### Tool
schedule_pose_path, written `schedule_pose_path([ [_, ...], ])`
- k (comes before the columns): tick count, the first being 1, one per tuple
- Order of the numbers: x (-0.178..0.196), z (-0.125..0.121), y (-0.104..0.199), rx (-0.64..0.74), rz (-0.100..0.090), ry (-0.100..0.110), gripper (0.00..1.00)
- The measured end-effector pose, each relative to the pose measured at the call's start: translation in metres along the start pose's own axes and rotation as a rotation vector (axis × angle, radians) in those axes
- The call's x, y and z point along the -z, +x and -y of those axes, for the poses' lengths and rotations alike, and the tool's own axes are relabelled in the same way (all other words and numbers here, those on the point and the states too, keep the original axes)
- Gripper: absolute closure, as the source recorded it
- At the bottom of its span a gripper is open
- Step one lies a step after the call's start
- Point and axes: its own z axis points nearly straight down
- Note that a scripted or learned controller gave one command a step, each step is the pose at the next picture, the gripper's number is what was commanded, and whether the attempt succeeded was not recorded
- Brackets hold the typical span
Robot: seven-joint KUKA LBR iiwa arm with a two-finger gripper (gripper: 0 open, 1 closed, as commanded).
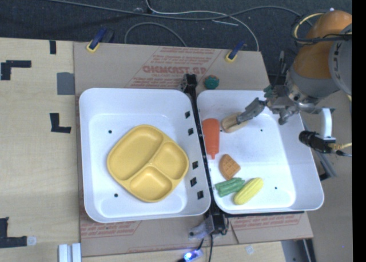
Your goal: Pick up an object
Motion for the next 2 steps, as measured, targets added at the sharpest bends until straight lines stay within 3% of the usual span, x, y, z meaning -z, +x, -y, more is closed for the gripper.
schedule_pose_path([
  [1, 0.009, -0.003, 0.001, 0.004, 0.002, -0.014, 0.00],
  [2, -0.053, -0.007, -0.002, 0.003, 0.003, -0.012, 0.00],
])
